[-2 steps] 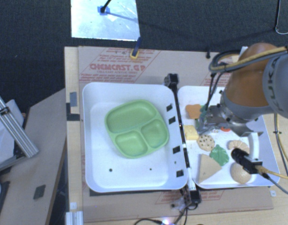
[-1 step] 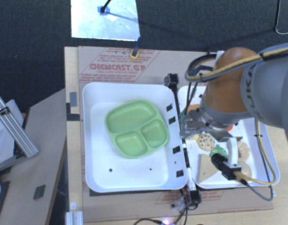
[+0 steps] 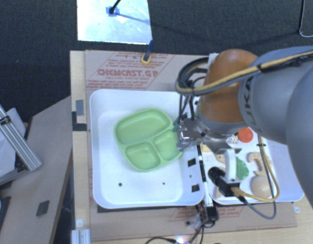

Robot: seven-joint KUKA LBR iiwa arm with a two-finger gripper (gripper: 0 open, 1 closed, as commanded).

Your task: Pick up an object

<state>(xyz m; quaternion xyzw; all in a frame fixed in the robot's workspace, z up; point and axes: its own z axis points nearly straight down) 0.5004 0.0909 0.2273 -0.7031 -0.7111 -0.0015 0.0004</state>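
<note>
A light green divided plate (image 3: 146,139) lies tilted in the left white bin (image 3: 110,187). My gripper (image 3: 182,135) is low at the plate's right edge, over the wall between the two bins. The arm's orange band (image 3: 227,90) and grey body hide much of the right bin (image 3: 288,187). In that bin I see an orange-red piece (image 3: 245,134), a green piece (image 3: 241,168), a beige round piece (image 3: 260,186) and a small tan piece (image 3: 254,157).
Both bins rest on a cardboard sheet (image 3: 131,72). A shiny square panel (image 3: 113,14) lies behind it. Metal rails (image 3: 13,136) stand at the far left. Cables (image 3: 248,194) hang from the arm over the right bin's front.
</note>
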